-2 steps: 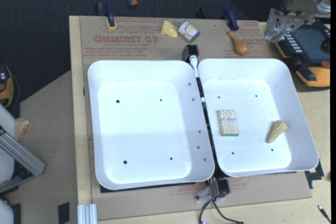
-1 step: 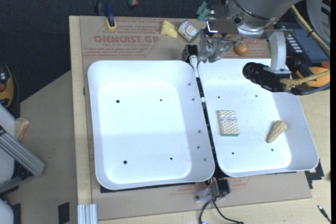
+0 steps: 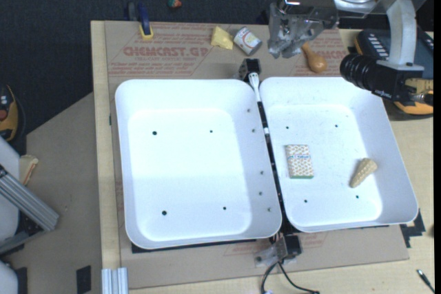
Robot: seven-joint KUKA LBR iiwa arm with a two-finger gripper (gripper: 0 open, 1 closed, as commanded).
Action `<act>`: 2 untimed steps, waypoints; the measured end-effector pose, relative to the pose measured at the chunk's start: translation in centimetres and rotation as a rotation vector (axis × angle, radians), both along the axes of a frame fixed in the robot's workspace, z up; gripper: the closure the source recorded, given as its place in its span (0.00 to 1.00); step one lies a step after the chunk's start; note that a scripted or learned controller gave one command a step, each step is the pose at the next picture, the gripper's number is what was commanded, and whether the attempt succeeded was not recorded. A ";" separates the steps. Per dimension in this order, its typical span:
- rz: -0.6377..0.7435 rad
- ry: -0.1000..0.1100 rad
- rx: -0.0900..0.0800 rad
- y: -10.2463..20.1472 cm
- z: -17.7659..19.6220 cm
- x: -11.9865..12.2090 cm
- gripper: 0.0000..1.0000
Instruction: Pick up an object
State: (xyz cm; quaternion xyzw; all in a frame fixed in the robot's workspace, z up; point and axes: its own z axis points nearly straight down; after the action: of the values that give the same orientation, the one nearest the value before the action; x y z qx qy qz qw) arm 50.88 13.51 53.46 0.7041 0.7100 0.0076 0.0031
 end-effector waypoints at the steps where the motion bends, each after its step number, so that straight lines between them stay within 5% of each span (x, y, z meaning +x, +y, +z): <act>1: 0.000 0.023 -0.008 6.3 -6.4 -2.6 1.00; 2: -0.005 0.030 -0.012 9.0 -19.9 -3.2 1.00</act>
State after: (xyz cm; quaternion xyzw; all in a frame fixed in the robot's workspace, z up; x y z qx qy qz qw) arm 47.71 22.54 33.60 0.7058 0.7084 -0.0072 -0.0032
